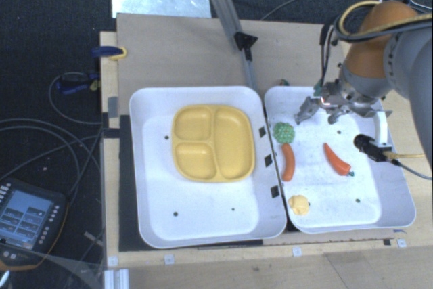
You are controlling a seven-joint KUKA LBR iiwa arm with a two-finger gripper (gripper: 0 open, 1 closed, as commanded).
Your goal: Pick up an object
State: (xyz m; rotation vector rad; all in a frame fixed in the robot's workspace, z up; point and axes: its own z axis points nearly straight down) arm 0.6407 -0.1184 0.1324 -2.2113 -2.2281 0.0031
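The right bin (385, 203) holds a green broccoli-like piece (283, 132), an orange sausage (288, 162), an orange-red carrot-like piece (337, 159) and a small yellow lump (298, 204). My gripper (319, 114) hangs over the far part of this bin, up and to the right of the green piece. Its fingers (304, 111) are spread open with nothing between them. The carrot-like piece lies below the gripper, toward the front.
The left bin (152, 213) bears a yellow divided plate (213, 143). A black cable connector (369, 144) hangs by the wrist over the right bin. A grey pole (223, 0) crosses the bench at the back.
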